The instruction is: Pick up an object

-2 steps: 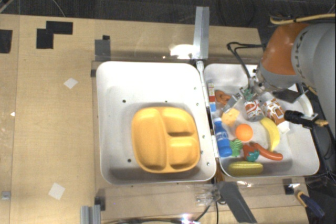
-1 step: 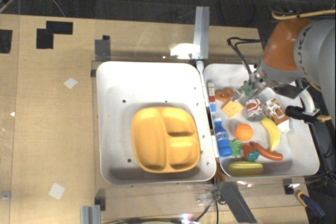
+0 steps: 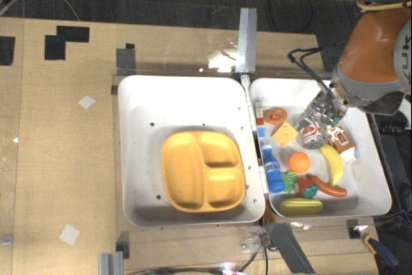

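We see the glossy plastic toy foods, a curved yellow banana, a round orange and a wedge of cheese, heaped in the right shallow white bin. The metal pincer hangs over them, its state unreadable. A smooth yellow divided plate lies in the left white bin on the pale wooden tabletop.

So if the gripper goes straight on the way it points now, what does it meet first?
Probably the small red-and-white item right below the gripper, which points down and to the view's left into the right bin. The cheese wedge lies just beyond. Depth is unclear from this slanted view.
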